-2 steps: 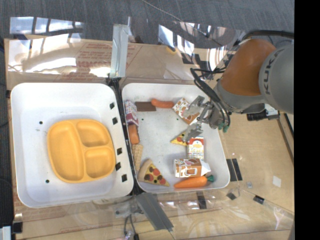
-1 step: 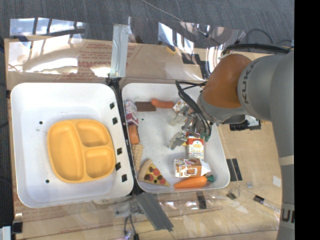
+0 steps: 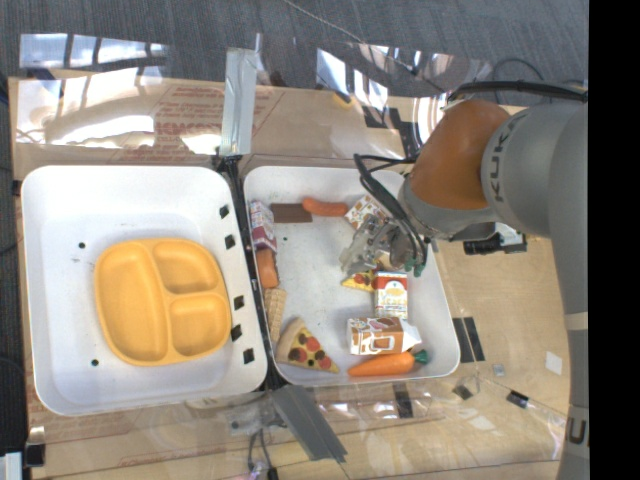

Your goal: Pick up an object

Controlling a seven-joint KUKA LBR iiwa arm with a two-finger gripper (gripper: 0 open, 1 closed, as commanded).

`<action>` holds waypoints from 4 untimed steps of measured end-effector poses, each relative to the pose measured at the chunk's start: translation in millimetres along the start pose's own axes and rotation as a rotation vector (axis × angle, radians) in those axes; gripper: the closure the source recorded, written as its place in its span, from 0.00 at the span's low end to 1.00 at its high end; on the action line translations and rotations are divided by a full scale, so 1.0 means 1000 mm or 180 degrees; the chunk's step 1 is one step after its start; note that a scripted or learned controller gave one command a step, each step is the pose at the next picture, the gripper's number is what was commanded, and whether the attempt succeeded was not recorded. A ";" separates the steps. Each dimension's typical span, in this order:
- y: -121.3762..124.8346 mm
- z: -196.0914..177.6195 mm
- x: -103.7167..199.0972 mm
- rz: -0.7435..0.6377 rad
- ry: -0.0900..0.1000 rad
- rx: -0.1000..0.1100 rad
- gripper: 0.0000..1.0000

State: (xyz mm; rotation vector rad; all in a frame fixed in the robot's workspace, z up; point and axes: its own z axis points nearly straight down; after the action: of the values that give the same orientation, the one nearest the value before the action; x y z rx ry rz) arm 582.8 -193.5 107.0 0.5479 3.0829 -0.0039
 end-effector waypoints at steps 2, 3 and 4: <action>-0.019 0.011 0.015 0.0463 0.0015 -0.0009 0.00; 0.026 0.013 -0.042 0.0008 0.0018 -0.0005 0.00; -0.011 0.012 -0.010 0.0133 0.0017 -0.0007 0.00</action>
State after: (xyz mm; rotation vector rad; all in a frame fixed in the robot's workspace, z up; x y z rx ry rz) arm 588.8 -207.7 95.0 0.6131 3.0754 0.0014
